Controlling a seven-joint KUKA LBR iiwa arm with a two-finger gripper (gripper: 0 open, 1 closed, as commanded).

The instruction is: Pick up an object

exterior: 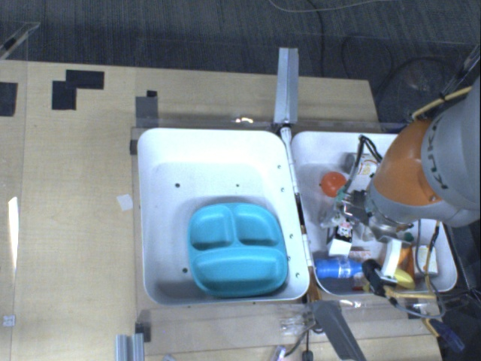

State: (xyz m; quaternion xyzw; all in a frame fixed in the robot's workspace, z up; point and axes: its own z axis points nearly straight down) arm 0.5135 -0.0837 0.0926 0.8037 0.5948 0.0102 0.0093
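Gripper (344, 218) hanging low inside the right bin (316, 150), among packed clutter; grasp state impossible to tell, nothing visibly caught. Candidate objects lying close by: orange ball (333, 182) just beyond, blue bottle (340, 268) nearer the front wall, yellow piece (403, 278) beside it. Risking a pinch on two items together, or a glancing slip off the rounded bottle. Teal divided tray (237, 248) sitting alone in the left bin (161, 150), well apart.
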